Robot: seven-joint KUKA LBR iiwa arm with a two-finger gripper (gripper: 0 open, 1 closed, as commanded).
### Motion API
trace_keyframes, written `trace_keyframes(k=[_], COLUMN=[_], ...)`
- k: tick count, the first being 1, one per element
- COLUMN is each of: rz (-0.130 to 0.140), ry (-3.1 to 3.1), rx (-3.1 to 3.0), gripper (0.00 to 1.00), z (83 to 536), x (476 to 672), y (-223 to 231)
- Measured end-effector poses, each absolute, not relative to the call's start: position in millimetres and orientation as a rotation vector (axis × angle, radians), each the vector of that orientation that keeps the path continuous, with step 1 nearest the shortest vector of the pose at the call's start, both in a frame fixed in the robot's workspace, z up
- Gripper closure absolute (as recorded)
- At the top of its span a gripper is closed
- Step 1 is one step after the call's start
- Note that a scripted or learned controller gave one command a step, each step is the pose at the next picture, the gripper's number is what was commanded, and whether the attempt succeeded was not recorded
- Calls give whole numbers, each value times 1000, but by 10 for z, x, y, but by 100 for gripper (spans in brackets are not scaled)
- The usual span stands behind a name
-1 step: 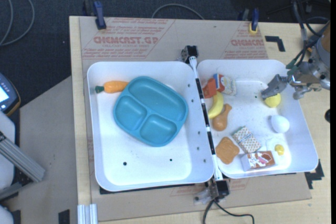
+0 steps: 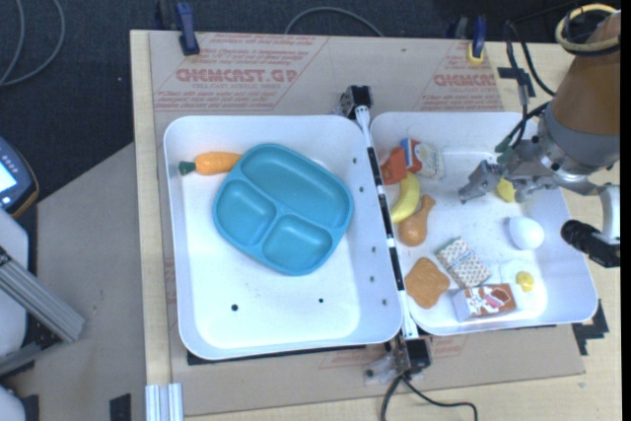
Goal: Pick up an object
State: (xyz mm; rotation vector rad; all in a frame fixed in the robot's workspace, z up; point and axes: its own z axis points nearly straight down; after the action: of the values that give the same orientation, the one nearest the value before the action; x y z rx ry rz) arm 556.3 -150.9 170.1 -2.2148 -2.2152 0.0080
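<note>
In the right half of the frame, inside the right bin (image 2: 567,256): a whole scatter of candidates for the pick. Toward the bin's upper left, a red-and-white packet (image 2: 406,159), and just below it a yellow banana (image 2: 405,197) running down into a brown pear-shaped piece (image 2: 414,228), touching or very nearly so. Lower down, a tan round cookie-like piece (image 2: 427,283), with a checkered packet (image 2: 461,261) just beside it and a red-and-white box (image 2: 486,301) at the bin's lower edge. Right of that box, a small yellow bit (image 2: 524,282). Further up, a white egg (image 2: 525,233), lying apart from the rest.

Over the bin's upper middle, the gripper (image 2: 476,188), hanging low and pointing left. Nothing visibly in its hold; whether clenched or released, impossible to tell from this angle. Tucked against its right side, a small yellow piece (image 2: 507,191), partly hidden. Behind, the grey arm (image 2: 582,138) with its orange band, reaching in from the right edge.

Over to the left bin (image 2: 276,315): a blue divided plate (image 2: 284,207) sitting tilted in the middle, and an orange carrot (image 2: 212,163) at the upper left, just off the plate's rim. Under both bins, a cardboard-covered bench (image 2: 246,74) with blue clamps along the top edge.
</note>
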Motion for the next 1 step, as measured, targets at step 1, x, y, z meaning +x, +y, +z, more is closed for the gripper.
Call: trace_keyframes(k=[1], rz=[0], ry=[-2223], rx=[-2229], gripper=[0], z=[1668], x=[6018], y=[-2119])
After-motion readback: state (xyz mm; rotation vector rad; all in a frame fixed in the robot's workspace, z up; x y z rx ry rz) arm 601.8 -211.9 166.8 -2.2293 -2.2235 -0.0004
